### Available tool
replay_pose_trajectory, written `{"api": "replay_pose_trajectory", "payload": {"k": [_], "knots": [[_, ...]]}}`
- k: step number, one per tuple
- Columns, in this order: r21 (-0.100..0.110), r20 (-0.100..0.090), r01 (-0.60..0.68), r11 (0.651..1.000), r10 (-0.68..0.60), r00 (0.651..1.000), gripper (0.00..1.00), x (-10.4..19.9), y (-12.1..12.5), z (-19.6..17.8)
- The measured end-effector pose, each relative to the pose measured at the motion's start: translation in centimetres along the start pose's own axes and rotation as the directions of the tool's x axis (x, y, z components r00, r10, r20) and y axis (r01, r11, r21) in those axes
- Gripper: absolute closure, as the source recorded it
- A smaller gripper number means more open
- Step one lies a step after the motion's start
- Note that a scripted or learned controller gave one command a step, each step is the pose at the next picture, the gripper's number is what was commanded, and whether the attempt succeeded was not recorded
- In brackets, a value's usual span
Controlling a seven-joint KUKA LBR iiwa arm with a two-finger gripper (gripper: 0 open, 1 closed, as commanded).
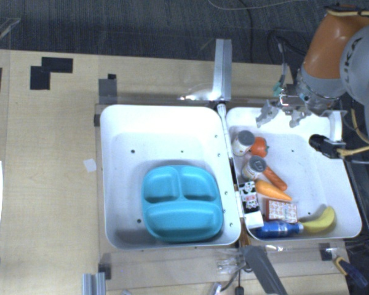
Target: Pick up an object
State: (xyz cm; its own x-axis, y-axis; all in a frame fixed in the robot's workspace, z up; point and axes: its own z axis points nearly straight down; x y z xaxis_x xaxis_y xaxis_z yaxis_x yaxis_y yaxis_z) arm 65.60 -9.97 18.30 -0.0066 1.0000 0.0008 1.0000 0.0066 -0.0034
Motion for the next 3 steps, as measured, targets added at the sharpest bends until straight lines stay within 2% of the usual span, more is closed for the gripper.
{"api": "replay_pose_trajectory", "payload": {"k": [1, 2, 3], "knots": [[-0.003, 0.0, -0.055, 0.998, 0.055, 0.998, 0.0, -0.2, -1.2, 6.2], [-0.007, -0.002, -0.338, 0.941, 0.338, 0.941, 0.0, 0.2, 0.7, 9.7], [-0.011, -0.002, -0.266, 0.964, 0.266, 0.964, 0.0, -0.7, -6.1, 9.5]]}}
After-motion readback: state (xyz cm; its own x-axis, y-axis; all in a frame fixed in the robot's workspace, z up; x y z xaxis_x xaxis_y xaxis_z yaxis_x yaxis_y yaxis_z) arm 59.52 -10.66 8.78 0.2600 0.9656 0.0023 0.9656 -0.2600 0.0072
